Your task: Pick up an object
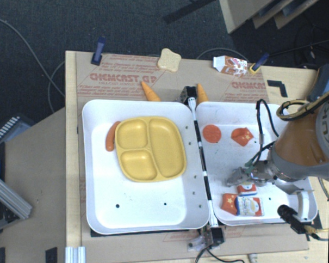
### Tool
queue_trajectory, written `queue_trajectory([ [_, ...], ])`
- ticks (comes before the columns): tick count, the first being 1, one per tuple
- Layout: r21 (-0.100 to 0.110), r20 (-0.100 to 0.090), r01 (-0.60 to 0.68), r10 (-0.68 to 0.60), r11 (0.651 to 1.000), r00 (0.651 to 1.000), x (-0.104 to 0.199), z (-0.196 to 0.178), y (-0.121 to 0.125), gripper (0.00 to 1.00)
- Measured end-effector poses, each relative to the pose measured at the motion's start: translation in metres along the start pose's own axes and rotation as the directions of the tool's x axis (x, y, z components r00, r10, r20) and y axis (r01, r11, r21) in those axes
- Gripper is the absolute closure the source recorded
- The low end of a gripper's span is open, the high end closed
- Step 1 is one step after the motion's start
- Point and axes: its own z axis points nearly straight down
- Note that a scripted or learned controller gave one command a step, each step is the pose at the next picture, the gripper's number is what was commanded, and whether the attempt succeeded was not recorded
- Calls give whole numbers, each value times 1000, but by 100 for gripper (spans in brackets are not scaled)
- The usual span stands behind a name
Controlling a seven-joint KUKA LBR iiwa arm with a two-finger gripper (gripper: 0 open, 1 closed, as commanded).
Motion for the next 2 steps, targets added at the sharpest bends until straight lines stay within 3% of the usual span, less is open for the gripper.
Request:
queue_trajectory([
  [1,0,0,-1,1,1000,1000,0,-9,0,100],
  [2,-1,-2,3,-3,1000,1000,82,-101,11,100],
])
